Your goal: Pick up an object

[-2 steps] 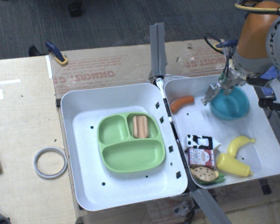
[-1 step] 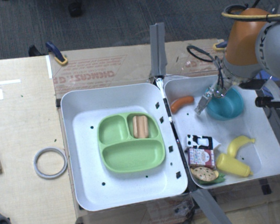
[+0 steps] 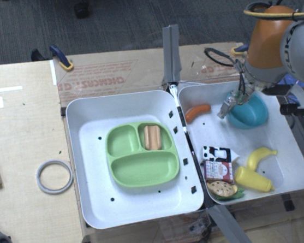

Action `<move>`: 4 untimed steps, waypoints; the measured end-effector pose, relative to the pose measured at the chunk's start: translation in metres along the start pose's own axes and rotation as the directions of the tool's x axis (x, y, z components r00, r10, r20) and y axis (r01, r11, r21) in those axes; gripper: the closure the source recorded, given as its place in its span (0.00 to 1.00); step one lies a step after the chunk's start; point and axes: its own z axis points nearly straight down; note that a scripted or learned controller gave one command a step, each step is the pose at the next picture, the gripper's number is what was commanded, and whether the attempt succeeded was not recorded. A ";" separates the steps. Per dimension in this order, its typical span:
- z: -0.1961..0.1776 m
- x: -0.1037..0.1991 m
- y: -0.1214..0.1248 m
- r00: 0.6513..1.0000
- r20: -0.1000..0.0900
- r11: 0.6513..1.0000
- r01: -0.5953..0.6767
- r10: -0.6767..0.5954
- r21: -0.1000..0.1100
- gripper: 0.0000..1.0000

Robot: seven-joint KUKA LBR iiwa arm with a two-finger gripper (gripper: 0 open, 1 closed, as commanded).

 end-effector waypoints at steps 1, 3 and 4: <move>-0.001 -0.001 0.002 1.000 0.005 1.000 0.000 0.000 -0.006 0.00; -0.011 -0.002 0.001 1.000 0.007 1.000 -0.002 0.002 -0.007 0.00; 0.009 -0.017 -0.008 0.999 0.011 0.999 -0.032 0.032 -0.013 0.00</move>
